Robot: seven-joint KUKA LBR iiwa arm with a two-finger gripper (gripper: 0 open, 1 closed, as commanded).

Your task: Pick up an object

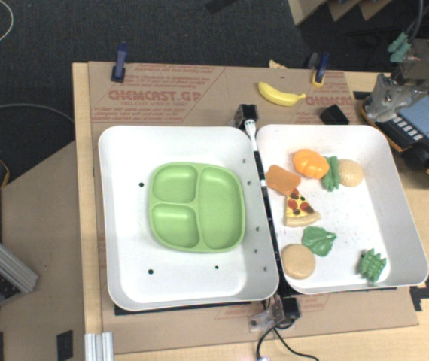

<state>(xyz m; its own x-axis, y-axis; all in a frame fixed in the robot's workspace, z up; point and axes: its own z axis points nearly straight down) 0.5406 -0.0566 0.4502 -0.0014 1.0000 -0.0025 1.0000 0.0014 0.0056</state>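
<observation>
Gripper (395,89) sits at upper right, grasp state unclear; pizza slice (300,209) lies in right bin (395,201).

You've got a green divided plate (197,206) in the left bin (124,201). Right bin (395,201) holds toy food: orange piece (309,163), pizza slice (300,208), tan cookie (299,261), green leaf (318,239). A banana (279,94) lies on the board behind the bins.
</observation>
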